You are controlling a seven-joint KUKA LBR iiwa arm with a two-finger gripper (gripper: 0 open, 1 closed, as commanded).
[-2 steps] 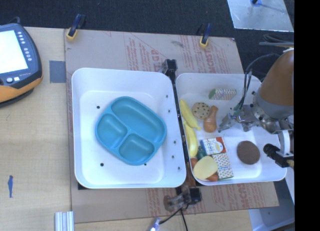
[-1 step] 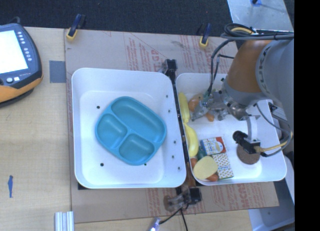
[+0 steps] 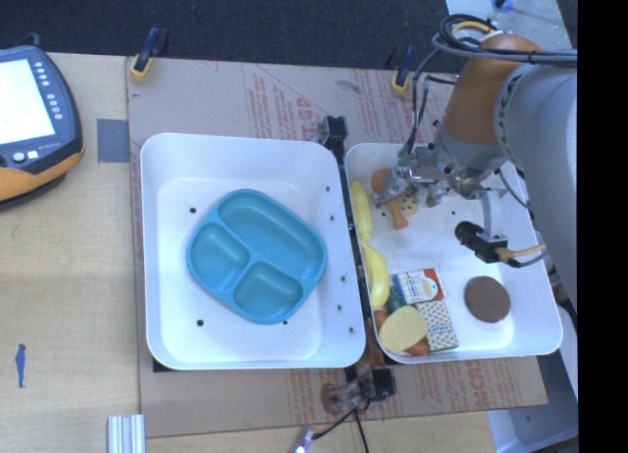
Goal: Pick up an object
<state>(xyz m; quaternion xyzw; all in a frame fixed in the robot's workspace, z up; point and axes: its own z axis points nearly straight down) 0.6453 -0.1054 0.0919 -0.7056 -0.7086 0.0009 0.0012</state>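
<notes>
Your end effector (image 3: 404, 186) hovers just above an orange piece (image 3: 396, 212); grip state unclear, so it may slip sideways.

Left bin (image 3: 157, 245) holds a divided tray (image 3: 257, 256); right bin (image 3: 535, 328) holds bananas (image 3: 369, 245) at left, cartons (image 3: 428, 306) near, round disc (image 3: 486, 298) right.
</notes>
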